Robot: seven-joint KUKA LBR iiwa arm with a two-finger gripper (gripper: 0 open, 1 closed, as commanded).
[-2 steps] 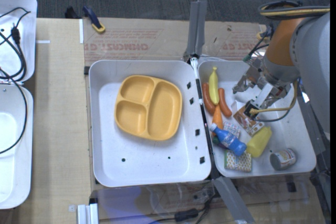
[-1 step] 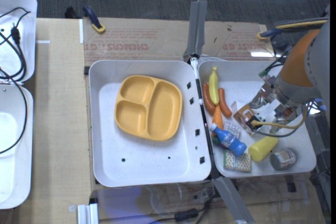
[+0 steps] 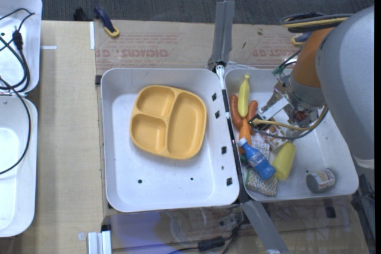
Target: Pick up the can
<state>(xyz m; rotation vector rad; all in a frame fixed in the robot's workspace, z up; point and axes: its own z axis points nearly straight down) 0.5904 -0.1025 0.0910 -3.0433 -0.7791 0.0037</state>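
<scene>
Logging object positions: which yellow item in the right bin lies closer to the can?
The stubby yellow bottle, lying just left of the can. The banana sits far up the bin's back-left corner.

The can (image 3: pixel 321 179) is small and silver-grey, with a pale label that carries a reddish patch. It lies on its side on the white floor of the right-hand bin, one round end turned toward the camera. It rests well apart from the end effector (image 3: pixel 269 115), nearer the camera and farther toward the arm's side, close to the bin's near corner.
</scene>
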